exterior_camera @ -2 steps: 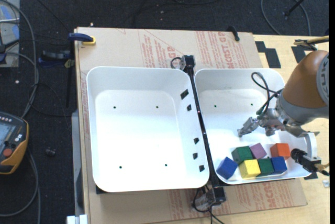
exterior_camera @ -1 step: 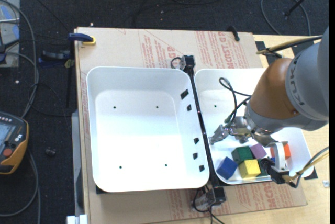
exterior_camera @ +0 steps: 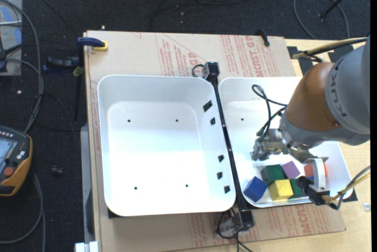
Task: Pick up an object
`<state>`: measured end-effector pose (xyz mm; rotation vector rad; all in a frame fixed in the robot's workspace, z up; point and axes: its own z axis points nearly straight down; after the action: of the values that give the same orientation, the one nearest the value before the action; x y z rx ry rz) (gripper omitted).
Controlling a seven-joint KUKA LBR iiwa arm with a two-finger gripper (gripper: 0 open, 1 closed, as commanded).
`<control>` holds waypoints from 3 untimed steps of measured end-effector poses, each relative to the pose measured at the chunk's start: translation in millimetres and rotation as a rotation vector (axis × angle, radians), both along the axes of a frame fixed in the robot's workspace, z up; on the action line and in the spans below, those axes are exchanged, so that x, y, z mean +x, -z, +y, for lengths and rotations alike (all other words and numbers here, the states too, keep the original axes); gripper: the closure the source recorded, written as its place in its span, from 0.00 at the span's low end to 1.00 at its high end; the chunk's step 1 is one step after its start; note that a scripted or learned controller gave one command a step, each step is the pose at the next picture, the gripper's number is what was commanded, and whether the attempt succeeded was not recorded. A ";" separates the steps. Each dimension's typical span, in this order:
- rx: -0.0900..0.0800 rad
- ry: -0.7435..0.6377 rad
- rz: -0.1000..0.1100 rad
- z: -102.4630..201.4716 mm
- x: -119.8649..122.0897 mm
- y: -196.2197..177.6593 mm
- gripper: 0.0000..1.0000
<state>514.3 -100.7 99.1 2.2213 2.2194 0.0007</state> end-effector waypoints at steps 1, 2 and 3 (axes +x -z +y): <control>0.000 0.000 0.000 0.0 -0.2 0.4 0.00; 0.000 0.000 0.001 0.1 -0.2 -9.7 1.00; 0.000 0.000 0.001 0.0 -0.3 -9.4 0.00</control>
<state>514.0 -100.7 108.5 2.2225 2.2196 0.0002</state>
